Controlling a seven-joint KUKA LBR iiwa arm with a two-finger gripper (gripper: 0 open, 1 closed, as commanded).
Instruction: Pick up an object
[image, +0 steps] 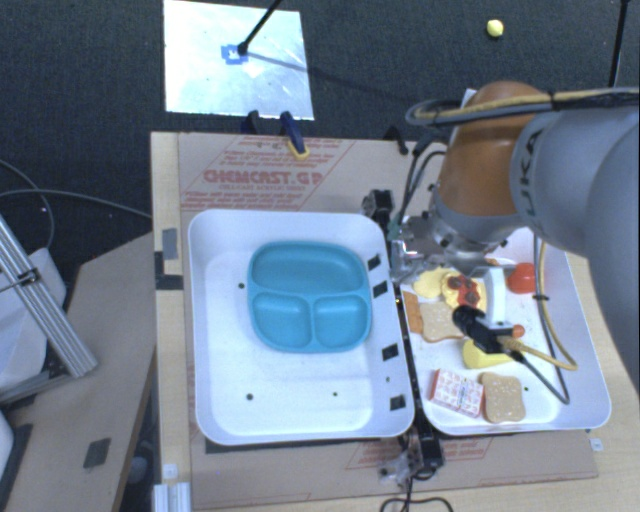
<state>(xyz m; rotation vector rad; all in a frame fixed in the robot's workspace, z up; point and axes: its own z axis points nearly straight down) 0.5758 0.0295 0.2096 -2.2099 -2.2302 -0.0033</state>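
Right-hand bin (590, 400), near edge: bread slice (503, 397) just beside red-and-white packet (457, 391). Farther in: yellow piece (482, 354), toast (437, 320), red piece (521, 277). Gripper (432, 262) is over this bin's far left part, and whether it is open or closed cannot be determined. Left-hand bin (215, 400) contains a blue divided plate (307, 297).
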